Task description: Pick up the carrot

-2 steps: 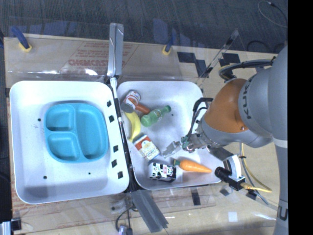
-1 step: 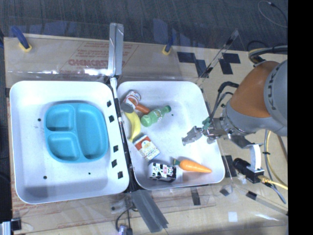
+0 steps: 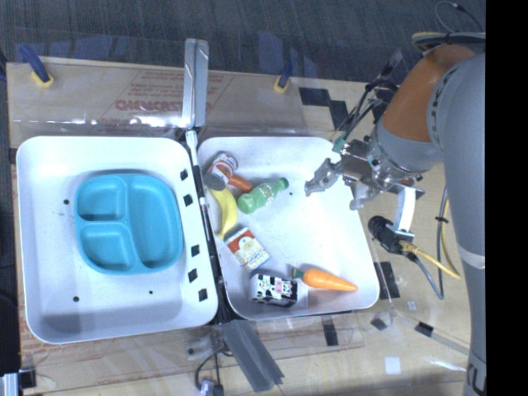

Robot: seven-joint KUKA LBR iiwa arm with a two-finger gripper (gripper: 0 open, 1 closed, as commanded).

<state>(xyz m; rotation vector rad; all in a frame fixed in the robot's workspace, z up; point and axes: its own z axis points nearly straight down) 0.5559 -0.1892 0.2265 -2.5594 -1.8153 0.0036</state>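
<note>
The carrot (image 3: 328,280) is orange with a green stub at its left end. It lies near the front edge of the right bin (image 3: 346,147), pointing right. My gripper (image 3: 337,194) hangs over the right part of that bin, well behind the carrot and apart from it. Its two fingers are spread open with nothing between them.
A black-and-white patterned box (image 3: 275,289) sits just left of the carrot. Further left in the bin are a small carton (image 3: 247,248), a banana (image 3: 224,209), a green bottle (image 3: 262,195) and a can (image 3: 223,170). The left bin holds a blue divided plate (image 3: 129,221).
</note>
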